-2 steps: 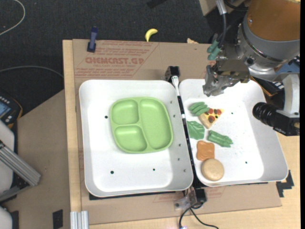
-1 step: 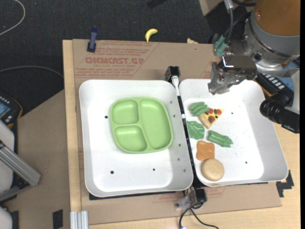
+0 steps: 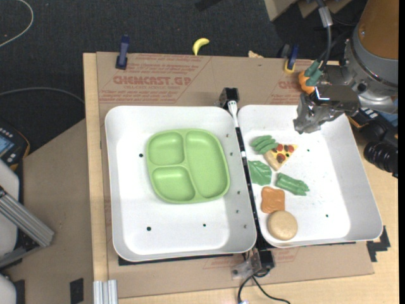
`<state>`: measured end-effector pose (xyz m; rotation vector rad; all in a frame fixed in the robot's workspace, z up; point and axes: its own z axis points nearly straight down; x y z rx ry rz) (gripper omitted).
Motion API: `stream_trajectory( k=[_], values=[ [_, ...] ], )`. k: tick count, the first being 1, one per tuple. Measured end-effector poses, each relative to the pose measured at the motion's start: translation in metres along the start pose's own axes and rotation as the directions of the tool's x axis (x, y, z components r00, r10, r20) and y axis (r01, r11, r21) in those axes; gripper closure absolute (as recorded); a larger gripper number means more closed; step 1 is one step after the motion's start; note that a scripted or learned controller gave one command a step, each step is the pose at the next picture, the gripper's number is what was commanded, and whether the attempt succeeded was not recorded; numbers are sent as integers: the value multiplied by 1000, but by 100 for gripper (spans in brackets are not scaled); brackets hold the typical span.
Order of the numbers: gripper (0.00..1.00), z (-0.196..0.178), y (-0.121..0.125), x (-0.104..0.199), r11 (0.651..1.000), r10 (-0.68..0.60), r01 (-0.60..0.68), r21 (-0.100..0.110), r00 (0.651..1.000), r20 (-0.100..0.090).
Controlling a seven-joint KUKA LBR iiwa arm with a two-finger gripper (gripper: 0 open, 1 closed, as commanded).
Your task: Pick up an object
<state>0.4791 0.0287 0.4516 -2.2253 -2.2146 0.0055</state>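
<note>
We see the grey arm's two-finger gripper (image 3: 308, 124) hanging over the upper part of the right-hand shallow white bin (image 3: 345, 182), at about one o'clock from the toy food below it; whether its claw is open or shut we cannot tell, and nothing shows between its tips. The pieces lie along that bin's left side: a small pizza slice (image 3: 280, 156), three green leafy pieces (image 3: 291, 183), an orange square (image 3: 273, 199) and, at six o'clock, a round tan bun (image 3: 282, 225). In the left-hand white bin (image 3: 126, 189) sits a pale green divided plate (image 3: 188, 165). The brown cardboard sheet (image 3: 158, 75) beneath reads "CHEMCAST" in red; smaller print is illegible.
</note>
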Motion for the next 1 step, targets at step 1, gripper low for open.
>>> stream_trajectory(
  k=[1],
  values=[
    [100,14,-1,77,1000,-14,14,1,1000,-2]
  ],
)
